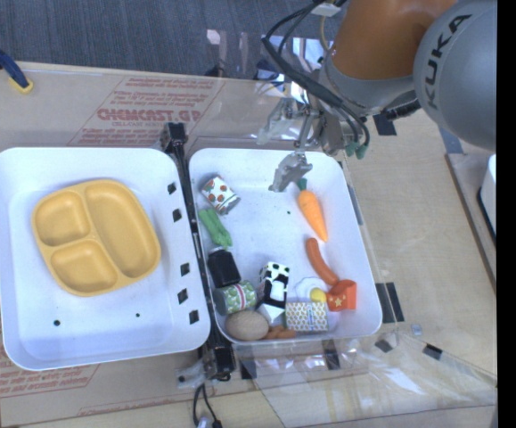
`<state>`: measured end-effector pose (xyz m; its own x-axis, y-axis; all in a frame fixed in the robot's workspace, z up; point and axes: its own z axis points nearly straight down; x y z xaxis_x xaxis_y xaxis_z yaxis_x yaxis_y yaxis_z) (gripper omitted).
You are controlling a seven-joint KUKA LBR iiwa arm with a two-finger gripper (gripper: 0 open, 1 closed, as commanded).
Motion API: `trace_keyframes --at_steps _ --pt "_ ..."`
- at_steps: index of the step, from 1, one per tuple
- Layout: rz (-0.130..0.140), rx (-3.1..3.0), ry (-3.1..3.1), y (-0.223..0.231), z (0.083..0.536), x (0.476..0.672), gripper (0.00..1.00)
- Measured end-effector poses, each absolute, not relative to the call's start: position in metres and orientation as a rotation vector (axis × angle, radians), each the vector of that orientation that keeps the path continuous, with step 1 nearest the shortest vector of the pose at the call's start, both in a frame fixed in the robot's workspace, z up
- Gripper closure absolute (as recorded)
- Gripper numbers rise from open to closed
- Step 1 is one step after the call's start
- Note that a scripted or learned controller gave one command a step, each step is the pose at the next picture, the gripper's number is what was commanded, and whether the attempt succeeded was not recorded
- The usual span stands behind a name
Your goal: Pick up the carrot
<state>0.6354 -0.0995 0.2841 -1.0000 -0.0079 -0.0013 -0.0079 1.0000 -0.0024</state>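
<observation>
Orange and tapered, carrot [312,214] lying loose on the floor of the right bin [356,239], toward its upper right, leafy green end pointing up at the tool, narrow tip angled down and right. Grey gripper [290,173] hanging just above that green end, over the bin's upper middle, close to the carrot's top but with nothing seen between the fingers; whether apart or together cannot be told from this slant. Reaching in from upper right, grey arm [454,52] with its orange band [387,20] and a loop of black cables beside the wrist. Just below the carrot, a reddish sausage [321,261] curving down toward a small red block [342,296]. Along the bin's left side, a patterned can [219,193], a green pea pod [215,226] and a black block [224,267]. Crowded at the bottom edge, a black-and-white piece [276,284], a fried egg [312,291], a brown egg [247,325] and other small patterned toys. In the left bin [17,328], well apart from all this, a yellow divided plate [94,235] with three compartments.
</observation>
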Motion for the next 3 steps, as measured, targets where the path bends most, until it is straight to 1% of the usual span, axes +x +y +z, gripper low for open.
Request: trace_keyframes --at_steps 1,2,3 --pt "0.001 0.291 3.14 -0.149 0.125 0.627 0.0" --pt "0.0 -0.044 3.143 -0.191 0.092 0.613 0.0" --pt "-0.001 -0.053 3.137 -0.189 0.104 0.616 1.0"
